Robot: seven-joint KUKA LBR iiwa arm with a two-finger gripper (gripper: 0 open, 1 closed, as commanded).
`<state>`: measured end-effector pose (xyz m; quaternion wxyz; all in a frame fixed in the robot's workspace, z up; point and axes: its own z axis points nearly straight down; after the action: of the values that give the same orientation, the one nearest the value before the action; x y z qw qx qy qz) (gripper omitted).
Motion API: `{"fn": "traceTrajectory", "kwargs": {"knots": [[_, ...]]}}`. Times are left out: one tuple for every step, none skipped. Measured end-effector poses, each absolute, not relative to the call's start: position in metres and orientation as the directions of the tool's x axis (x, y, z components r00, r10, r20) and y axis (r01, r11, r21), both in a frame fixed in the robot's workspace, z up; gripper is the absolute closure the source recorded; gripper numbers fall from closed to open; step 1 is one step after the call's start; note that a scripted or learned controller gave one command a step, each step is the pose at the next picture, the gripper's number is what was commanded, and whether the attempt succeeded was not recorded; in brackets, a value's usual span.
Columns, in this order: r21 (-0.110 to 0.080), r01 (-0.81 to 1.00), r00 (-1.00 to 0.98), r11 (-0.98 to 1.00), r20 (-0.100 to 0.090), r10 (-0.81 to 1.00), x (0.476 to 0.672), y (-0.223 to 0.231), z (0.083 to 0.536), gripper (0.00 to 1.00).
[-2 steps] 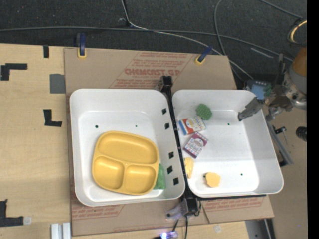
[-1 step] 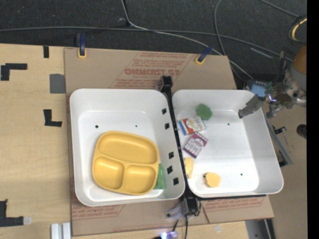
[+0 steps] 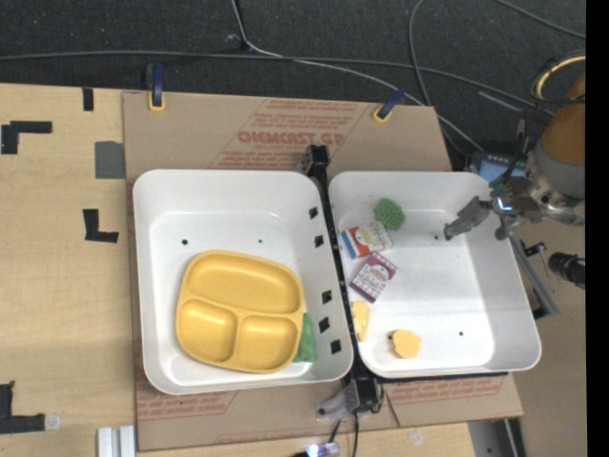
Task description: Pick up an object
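Two white bins (image 3: 152,255); one yellow tray (image 3: 238,307), two packets (image 3: 373,276), one green ball (image 3: 389,213).

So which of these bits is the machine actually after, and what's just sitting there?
For the job, in the right bin:
green object
red-and-blue packet
purple packet
yellow piece
end effector

Just lying about:
yellow divided tray, left bin
blue clamps

Right bin (image 3: 504,346): right half of floor open. Clutter hugs divider side: green object (image 3: 388,213), two packets (image 3: 369,260), yellow piece (image 3: 405,344). Left bin (image 3: 152,255) mostly blocked by yellow tray (image 3: 240,310).
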<state>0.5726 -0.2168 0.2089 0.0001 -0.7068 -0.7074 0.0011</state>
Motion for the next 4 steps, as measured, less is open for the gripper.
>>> {"fn": "traceTrajectory", "kwargs": {"knots": [[-0.001, 1.000, -0.001, 0.001, -0.001, 1.000, 0.572, -0.218, 0.168, 0.00], [-0.004, 1.000, -0.001, 0.001, 0.000, 1.000, 0.563, -0.218, 0.109, 0.00], [-0.002, 1.000, -0.002, 0.002, 0.000, 1.000, 0.564, -0.218, 0.120, 1.00], [0.002, 1.000, -0.001, 0.001, -0.001, 1.000, 0.564, -0.216, 0.183, 1.00]]}}
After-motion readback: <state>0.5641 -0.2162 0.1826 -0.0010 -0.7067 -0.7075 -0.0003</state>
